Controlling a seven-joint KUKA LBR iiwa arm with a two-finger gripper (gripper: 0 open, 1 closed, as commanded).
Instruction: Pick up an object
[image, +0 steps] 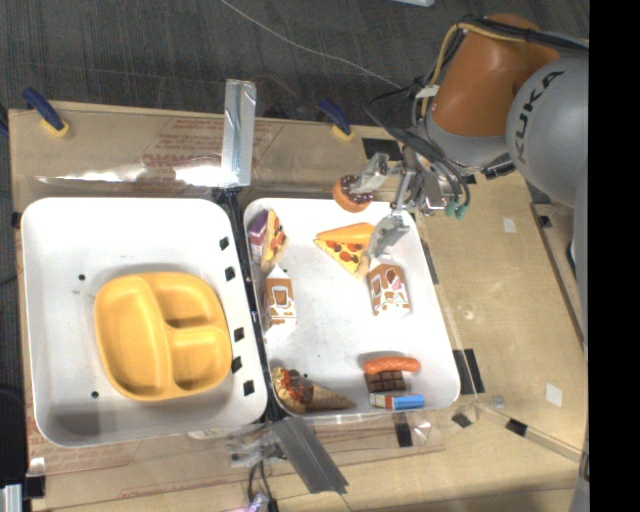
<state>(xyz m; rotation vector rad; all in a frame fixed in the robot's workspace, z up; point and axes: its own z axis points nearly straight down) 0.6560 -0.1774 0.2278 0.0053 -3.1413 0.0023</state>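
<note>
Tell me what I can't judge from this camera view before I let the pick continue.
- Gripper, camera view: too small and blurred against the pizza slice to show any contact or grasp.
- Donut: partly covered by the wrist hardware at the right bin's top rim.
- Arm: cut off by the frame's top.

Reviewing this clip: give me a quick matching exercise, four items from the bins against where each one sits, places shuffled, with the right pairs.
Items:
1. yellow divided tray
2. pizza slice
3. hot dog
4. donut

Places:
A. near end of the right bin, by the right wall
B. at the far rim of the right bin
C. middle of the left bin
D. far half of the right bin, just left of the pincer

Pairs: 1-C, 2-D, 3-A, 4-B
</note>
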